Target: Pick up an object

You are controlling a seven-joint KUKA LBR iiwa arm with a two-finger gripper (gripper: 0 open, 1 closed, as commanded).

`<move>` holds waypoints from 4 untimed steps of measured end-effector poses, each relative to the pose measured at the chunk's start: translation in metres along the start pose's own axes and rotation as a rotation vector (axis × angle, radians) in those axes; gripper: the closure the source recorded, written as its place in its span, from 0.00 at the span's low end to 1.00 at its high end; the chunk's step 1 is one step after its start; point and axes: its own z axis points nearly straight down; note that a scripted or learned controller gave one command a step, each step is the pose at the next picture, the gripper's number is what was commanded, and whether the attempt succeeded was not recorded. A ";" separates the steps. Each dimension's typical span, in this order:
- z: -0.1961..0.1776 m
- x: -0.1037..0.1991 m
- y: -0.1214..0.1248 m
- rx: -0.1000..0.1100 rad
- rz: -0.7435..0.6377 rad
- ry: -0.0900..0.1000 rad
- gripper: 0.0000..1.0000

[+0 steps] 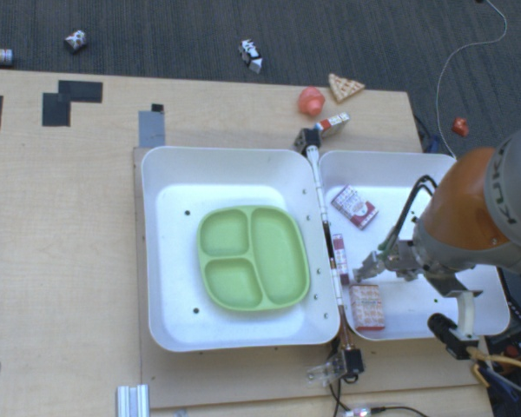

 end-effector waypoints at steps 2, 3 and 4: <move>0.000 0.005 -0.001 0.004 0.001 0.000 1.00; 0.000 0.006 -0.001 0.004 0.001 0.000 0.00; 0.011 0.005 -0.004 0.011 0.005 0.000 0.00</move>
